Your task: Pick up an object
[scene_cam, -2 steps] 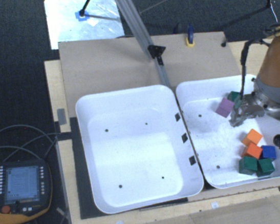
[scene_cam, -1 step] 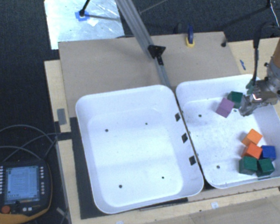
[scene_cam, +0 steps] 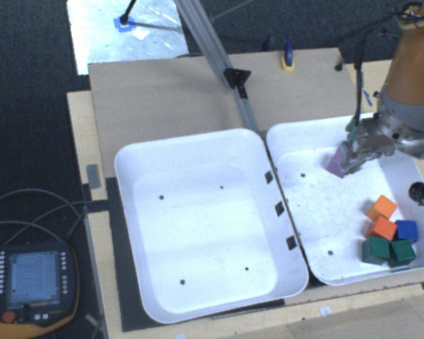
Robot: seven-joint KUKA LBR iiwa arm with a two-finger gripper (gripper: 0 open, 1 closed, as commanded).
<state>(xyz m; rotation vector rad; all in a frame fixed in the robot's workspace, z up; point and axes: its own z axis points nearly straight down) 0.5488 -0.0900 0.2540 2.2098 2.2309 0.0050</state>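
Observation:
My gripper (scene_cam: 348, 155) hangs over the upper middle of the right bin (scene_cam: 309, 190), reaching in from the right. A small purple block (scene_cam: 337, 161) sits tilted at its tip, held between the fingers, and seems raised above the bin floor. In the bin's front right corner lies a cluster of blocks: an orange one (scene_cam: 385, 205), a second orange one (scene_cam: 383, 228), a blue one (scene_cam: 406, 231) and two dark green ones (scene_cam: 378, 248), (scene_cam: 401, 252). The cluster lies well in front of the gripper and apart from it.
The left bin (scene_cam: 200, 225) adjoins the right one along a shared rim with black clips (scene_cam: 279, 208). A slanted grey pole (scene_cam: 209, 40) crosses the back of the bench. A teach pendant (scene_cam: 29, 288) lies on the floor at the left.

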